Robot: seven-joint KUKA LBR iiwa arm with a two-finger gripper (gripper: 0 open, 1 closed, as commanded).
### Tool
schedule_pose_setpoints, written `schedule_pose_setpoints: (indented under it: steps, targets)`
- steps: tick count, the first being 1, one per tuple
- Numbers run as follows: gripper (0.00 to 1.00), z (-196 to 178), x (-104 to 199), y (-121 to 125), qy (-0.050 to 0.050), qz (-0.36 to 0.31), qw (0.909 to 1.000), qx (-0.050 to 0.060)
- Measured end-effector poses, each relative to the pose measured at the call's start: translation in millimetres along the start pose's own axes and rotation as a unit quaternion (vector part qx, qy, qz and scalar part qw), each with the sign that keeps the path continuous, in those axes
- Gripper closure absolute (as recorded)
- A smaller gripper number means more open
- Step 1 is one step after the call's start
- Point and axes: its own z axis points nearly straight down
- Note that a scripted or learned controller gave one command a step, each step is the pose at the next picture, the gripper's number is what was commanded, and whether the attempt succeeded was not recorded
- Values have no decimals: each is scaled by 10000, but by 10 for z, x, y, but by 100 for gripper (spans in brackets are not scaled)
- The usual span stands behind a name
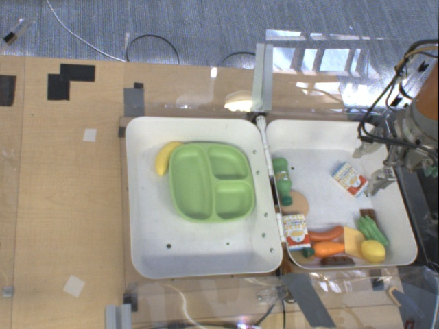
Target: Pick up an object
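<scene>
A green divided tray [210,181] lay in the left bin [147,252], a banana [164,157] tucked under its 10 o'clock edge. In the right bin [315,142], toy food had gathered along the 6 o'clock wall, probably slid there: a small carton [295,229], a carrot [328,248], a lemon [372,251]. A small white snack packet [348,179] with red and blue print lay alone at 3 o'clock, the likeliest target. Just beside it hung the gripper [383,178], empty; whether open or closed could not be told.

Right bin's [322,132] middle open, toys [336,242] below
</scene>
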Motion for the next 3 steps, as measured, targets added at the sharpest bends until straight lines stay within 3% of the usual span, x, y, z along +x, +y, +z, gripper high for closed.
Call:
schedule_pose_setpoints:
  steps: [1,2,3]
  targets:
    - [0,1173,-165,-117,-52,-161,9999,18]
    - [0,1187,-73,380,-29,131,9999,-2]
    - [100,1030,-128,381,-122,98,9999,17]
